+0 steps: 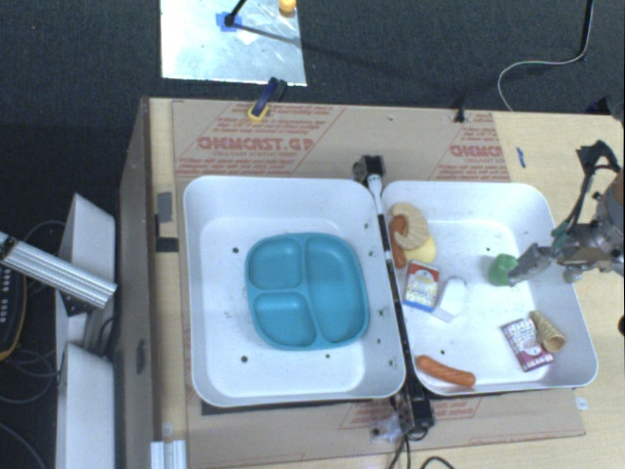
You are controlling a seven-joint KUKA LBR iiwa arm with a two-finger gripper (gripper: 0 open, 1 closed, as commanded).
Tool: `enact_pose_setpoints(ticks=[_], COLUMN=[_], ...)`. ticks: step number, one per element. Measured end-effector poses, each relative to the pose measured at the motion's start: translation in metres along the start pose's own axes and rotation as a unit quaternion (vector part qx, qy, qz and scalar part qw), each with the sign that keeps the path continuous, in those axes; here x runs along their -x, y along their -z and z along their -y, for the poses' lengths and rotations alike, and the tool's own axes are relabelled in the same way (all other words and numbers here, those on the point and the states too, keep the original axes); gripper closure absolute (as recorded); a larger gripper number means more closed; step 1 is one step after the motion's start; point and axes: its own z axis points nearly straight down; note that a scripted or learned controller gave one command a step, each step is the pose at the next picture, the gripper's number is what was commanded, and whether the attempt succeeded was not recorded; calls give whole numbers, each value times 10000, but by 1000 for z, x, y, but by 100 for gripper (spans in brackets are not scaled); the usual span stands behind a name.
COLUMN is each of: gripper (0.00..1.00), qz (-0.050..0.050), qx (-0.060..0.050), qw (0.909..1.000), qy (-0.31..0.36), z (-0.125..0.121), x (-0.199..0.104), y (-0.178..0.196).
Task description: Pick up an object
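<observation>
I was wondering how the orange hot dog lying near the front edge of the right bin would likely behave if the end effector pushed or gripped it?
The hot dog looks long and rounded, so a sideways push would probably roll it. It lies close to the right bin's front wall, which may stop it and crowd a grasp. Its smooth, toy-like surface suggests that it is light and possibly slippery.

- Two bins sit side by side on the counter (156, 360): left bin (210, 262), right bin (566, 291).
- A divided tray (307, 290) lies in the middle of the left bin.
- In the right bin, a sausage (398, 240), a round bread piece (414, 225) and a small carton (422, 287) lie along its left wall.
- Another sausage (445, 370) lies by the near edge.
- A packet (524, 342) and a cone (549, 331) lie touching at the near right corner.
- A small block (502, 269) sits toward the right wall.
</observation>
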Motion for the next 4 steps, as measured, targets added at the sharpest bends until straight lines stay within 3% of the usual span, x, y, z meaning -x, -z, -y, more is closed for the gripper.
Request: enact_pose_setpoints(ticks=[1,2,3,4], gripper=[0,0,100,100], qz=[-3,-1,4,-5], qx=[-13,-11,15,12], qw=[10000,10000,10000,10000], qy=[4,-9,-2,3], z=[-106,-96,-97,-82], x=[27,42,42,-71], y=[-92,-162,-150,-49])
